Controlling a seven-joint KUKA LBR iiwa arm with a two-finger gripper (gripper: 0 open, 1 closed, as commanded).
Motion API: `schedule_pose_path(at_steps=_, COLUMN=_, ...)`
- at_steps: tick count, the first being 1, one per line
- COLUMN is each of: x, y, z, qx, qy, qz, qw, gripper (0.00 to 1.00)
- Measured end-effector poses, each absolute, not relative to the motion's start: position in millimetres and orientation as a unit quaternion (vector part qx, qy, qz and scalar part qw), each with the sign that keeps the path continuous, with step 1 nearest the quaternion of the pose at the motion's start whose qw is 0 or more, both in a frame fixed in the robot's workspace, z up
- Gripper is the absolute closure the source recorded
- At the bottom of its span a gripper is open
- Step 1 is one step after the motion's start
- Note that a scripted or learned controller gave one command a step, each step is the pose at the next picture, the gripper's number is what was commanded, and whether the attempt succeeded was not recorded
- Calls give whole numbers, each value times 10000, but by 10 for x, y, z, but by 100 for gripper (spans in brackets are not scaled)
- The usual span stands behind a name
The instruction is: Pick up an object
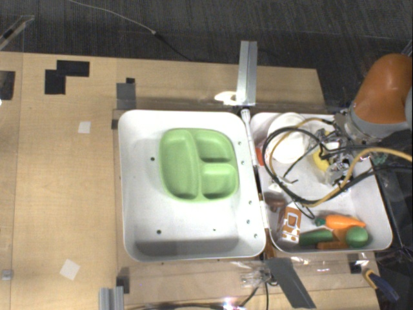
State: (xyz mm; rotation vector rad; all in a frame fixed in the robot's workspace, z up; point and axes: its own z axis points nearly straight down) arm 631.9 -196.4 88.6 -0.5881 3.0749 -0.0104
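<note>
arm over right bin, pick not yet made, jaw state cannot tell.

gripper low in upper right of right bin, buried in cable loops; nothing seen between fingers. candidates: yellow item just beside gripper, orange carrot, green veg, patterned box lower right. risk: cables snagging, clutter causing slip or miss. green tray in left bin. no readable writing.

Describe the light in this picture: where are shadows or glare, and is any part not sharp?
In the camera view the light is even and soft; the green tray throws a faint shadow on the left bin, whose near wall looks grey. The right bin is bright white under the cables. The orange band looks slightly blurred.
</note>
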Motion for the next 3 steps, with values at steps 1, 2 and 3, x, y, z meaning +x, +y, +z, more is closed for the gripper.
schedule_pose_path(at_steps=1, x=6361, y=-1755, z=889, qx=-1520, qy=9884, qz=-36, qw=43, gripper=0)
schedule_pose_path(at_steps=2, x=5734, y=-1966, z=902, qx=-827, qy=9965, qz=-21, qw=69, gripper=0)
schedule_pose_path(at_steps=3, x=6288, y=-2050, z=884, qx=-857, qy=9963, qz=-15, qw=58, gripper=0)
